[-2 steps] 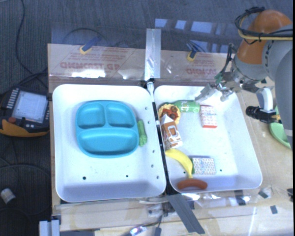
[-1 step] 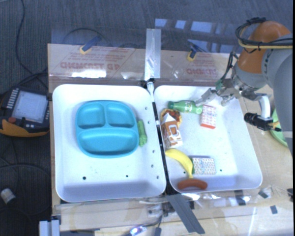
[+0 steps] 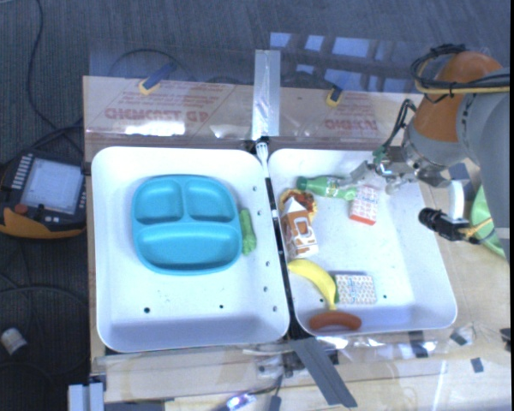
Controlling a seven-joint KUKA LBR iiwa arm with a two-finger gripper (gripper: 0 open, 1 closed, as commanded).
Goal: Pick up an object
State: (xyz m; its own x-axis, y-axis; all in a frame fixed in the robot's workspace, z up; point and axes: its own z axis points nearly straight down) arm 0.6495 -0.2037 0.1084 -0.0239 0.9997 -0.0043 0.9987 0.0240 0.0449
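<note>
My gripper hangs over the back right part of the right bin, below the orange band of the arm. Just left of it lies a green bottle, and a small red and white packet sits right under its tip. Nothing can be made out inside the gripper. Further left stands an orange and white carton. Toward the front lie a banana, a patterned block and a red sausage.
The left bin holds a blue divided plate with a small green vegetable at its right edge. The wall between the bins runs down the middle. A black fitting with cable juts over the right bin's right rim.
</note>
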